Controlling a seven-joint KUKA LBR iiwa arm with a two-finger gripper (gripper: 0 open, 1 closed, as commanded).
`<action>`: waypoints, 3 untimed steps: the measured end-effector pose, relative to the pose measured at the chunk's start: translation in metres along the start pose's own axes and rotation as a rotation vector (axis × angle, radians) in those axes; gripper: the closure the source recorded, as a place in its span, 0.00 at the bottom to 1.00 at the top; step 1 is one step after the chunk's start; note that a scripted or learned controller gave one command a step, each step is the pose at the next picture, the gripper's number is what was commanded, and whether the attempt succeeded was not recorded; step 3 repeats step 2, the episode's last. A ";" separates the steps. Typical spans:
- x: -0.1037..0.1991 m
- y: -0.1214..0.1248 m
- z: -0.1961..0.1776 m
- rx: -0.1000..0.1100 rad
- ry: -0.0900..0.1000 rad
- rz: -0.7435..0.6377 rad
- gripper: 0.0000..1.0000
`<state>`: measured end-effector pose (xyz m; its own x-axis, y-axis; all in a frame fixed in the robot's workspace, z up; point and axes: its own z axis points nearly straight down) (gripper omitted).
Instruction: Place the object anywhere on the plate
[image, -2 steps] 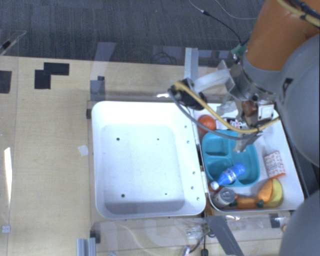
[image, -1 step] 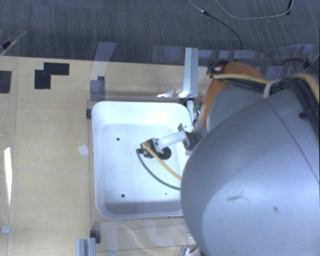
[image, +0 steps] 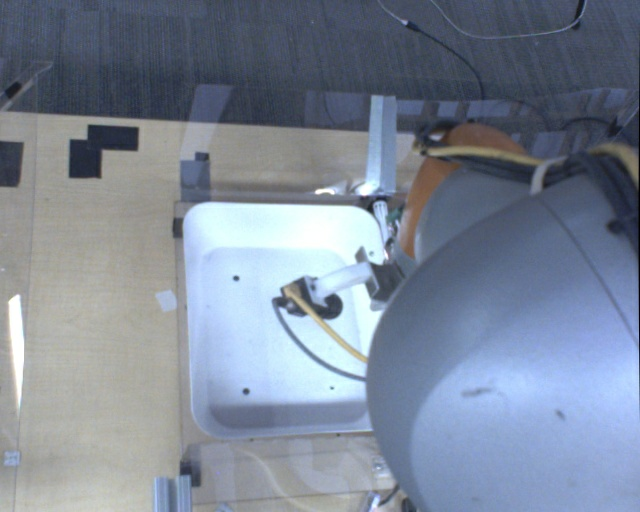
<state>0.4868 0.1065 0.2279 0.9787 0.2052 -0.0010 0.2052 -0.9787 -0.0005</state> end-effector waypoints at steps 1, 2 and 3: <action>0.025 0.051 -0.125 -0.001 0.005 0.001 0.00; 0.010 0.018 0.007 0.000 0.000 -0.043 0.00; 0.010 0.018 0.007 0.000 0.000 -0.043 0.00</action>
